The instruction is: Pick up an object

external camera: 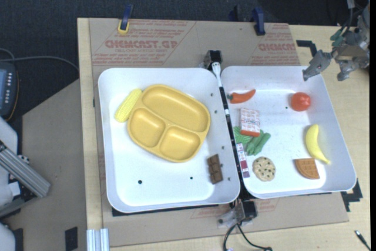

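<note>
My gripper [328, 69] hangs over the far right corner of the right bin [338, 185]. Its two fingers are spread apart with nothing between them, so it is open. Just below and to its left, on the bin floor, lies a red tomato [300, 101]. Also in this bin are a banana [316, 143], a waffle piece [306, 168], a cookie [264, 168], green beans [256, 141], a pink wafer pack [249, 119] and a red chili [242, 96].
The left bin [117, 185] holds a yellow divided plate [167, 122], a corn cob [127, 104] at the plate's left edge, and a brown chocolate bar [215, 168] near the divider. Clamps grip the cardboard sheet at the back edge.
</note>
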`<state>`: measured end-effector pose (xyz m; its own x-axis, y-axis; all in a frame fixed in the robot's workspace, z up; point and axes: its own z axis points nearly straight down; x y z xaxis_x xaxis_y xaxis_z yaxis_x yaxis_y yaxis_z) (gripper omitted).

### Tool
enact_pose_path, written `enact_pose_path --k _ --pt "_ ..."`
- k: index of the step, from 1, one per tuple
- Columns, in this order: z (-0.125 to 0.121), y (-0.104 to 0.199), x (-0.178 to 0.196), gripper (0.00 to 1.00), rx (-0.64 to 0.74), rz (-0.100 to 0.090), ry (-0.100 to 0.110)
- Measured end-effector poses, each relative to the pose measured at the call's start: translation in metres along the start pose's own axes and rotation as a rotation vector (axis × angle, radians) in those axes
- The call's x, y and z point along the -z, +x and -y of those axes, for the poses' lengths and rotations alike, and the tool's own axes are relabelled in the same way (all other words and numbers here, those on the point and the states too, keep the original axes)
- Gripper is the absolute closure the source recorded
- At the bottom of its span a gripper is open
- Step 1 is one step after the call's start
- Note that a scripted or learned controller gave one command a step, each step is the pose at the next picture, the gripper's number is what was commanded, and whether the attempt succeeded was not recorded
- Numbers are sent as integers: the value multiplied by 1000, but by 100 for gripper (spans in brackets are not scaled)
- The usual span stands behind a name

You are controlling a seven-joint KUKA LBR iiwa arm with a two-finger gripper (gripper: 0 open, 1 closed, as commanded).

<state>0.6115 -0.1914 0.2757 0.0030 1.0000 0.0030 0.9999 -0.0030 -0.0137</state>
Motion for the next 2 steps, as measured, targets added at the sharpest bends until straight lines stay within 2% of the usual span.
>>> enact_pose_path --k 1,2 --pt "-2 1 8 0 3 3 -13" --pt "5 7 -41 0 3 1 -8"
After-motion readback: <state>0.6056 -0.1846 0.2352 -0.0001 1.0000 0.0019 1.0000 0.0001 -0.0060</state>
